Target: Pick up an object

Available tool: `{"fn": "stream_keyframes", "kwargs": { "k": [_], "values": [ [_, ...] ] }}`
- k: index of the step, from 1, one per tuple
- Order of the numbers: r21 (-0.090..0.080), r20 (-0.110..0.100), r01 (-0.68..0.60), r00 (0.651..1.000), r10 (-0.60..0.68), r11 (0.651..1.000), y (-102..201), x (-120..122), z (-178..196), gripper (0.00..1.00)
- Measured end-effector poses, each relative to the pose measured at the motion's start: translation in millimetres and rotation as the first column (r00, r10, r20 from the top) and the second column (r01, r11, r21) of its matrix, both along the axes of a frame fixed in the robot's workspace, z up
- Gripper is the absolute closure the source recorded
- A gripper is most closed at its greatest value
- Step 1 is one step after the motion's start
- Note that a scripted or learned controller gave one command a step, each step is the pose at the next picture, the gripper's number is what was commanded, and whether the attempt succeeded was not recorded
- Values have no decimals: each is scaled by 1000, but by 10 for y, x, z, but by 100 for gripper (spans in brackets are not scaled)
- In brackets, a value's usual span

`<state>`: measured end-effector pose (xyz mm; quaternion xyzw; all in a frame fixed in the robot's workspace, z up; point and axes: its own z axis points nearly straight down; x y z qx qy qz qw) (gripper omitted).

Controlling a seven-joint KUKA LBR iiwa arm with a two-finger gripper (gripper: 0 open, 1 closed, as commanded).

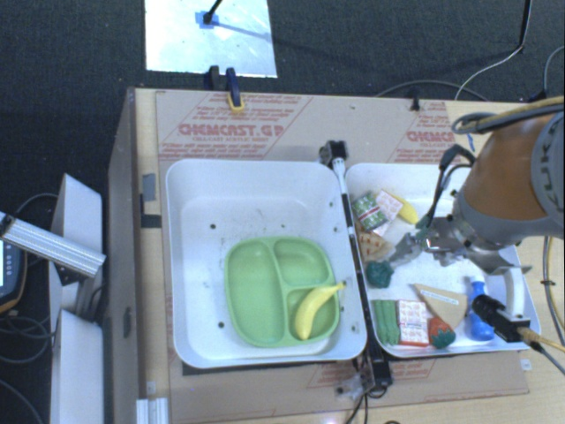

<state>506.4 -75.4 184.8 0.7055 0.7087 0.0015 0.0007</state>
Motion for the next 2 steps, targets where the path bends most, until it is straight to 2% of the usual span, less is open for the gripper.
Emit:
{"fn": "stream_keyframes", "kwargs": {
  "k": [1, 2],
  "values": [
    [-2, -4, 4, 1000, -4, 1000, -335, -204, -764, 0],
    [-3, 2, 1, 1000, -1, 1000, -768, 642, -297, 0]
  ]
}}
